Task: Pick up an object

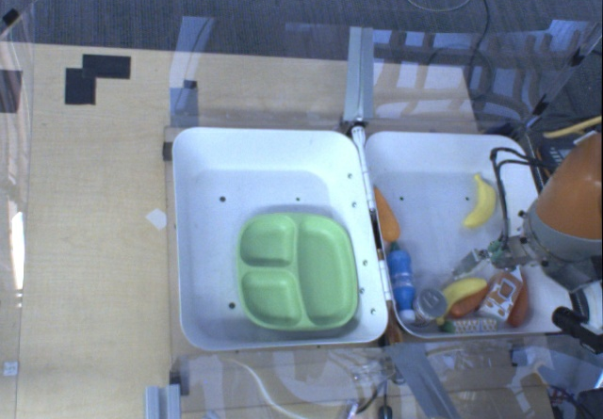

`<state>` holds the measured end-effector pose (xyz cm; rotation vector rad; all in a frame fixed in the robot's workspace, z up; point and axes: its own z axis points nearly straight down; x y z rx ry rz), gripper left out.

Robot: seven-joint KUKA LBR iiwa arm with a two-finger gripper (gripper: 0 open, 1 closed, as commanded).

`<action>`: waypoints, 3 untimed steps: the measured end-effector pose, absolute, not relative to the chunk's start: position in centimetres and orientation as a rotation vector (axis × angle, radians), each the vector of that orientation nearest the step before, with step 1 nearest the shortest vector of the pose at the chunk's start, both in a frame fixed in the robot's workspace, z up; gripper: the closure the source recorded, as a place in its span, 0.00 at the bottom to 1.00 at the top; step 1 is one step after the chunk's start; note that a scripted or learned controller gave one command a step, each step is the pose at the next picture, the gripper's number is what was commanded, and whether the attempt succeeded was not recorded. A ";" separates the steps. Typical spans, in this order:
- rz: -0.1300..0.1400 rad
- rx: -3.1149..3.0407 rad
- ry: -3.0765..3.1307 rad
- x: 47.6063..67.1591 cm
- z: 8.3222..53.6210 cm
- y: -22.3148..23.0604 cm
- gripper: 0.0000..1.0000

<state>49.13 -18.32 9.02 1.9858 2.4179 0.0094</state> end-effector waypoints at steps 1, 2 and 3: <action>0.018 1.977 2.418 49.5 10.2 -18.1 1.00; 0.018 1.978 2.418 49.5 10.2 -18.1 0.00; 0.022 1.971 2.416 49.7 11.3 -18.1 1.00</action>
